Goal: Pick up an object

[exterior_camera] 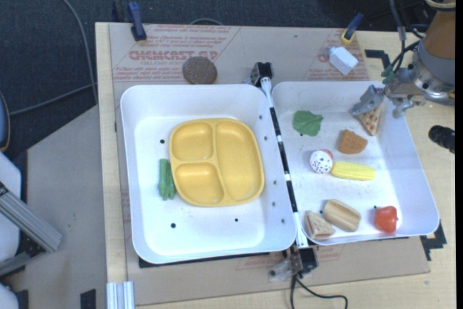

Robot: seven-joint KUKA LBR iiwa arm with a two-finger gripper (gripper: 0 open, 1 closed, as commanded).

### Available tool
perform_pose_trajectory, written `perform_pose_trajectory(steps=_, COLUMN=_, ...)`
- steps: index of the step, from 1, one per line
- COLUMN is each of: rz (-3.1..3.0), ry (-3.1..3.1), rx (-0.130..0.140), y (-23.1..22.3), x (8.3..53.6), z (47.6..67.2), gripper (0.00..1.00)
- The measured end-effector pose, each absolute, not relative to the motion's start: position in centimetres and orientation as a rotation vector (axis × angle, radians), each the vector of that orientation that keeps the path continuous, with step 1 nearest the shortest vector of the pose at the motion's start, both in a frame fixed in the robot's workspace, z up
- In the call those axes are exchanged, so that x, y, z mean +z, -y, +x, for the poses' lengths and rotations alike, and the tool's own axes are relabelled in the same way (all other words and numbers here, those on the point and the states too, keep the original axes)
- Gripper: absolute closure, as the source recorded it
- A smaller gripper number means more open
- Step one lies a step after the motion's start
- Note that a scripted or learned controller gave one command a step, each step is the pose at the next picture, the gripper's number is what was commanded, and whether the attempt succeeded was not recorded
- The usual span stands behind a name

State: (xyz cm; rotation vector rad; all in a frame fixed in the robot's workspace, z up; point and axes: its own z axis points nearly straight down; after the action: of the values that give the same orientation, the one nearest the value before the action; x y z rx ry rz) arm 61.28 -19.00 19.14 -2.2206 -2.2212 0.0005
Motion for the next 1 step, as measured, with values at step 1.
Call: perform_pose_trajectory(steps=1, rz=-2.221, ry=2.221, rx=0.000, y=17.48, x=8.44, z=58.88, gripper=0.00)
